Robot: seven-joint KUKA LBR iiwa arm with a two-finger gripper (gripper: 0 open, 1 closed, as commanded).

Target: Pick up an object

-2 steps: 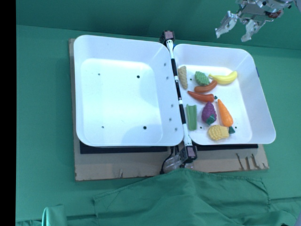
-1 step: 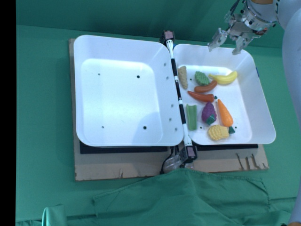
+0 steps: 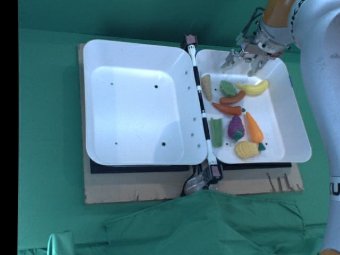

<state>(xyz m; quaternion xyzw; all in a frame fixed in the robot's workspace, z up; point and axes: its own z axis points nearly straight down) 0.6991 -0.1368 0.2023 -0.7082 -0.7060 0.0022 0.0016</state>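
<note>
Nine toys crowd the right bin (image 3: 297, 137), so the gripper (image 3: 245, 64), fingers spread and empty above the banana (image 3: 254, 87), may nudge neighbours or close on nothing.

Grey, thick-limbed KUKA arm (image 3: 319, 89) entering from the right edge, rising along that side and bending leftward near the top. Orange band (image 3: 281, 1) wrapped just above the wrist. Metallic two-finger gripper (image 3: 245, 64) pointing down and to the left, fingers (image 3: 229, 61) splayed apart with nothing between them. Thin dark cables looped beside the wrist. Lower arm segment running out of view at the bottom right.
</note>
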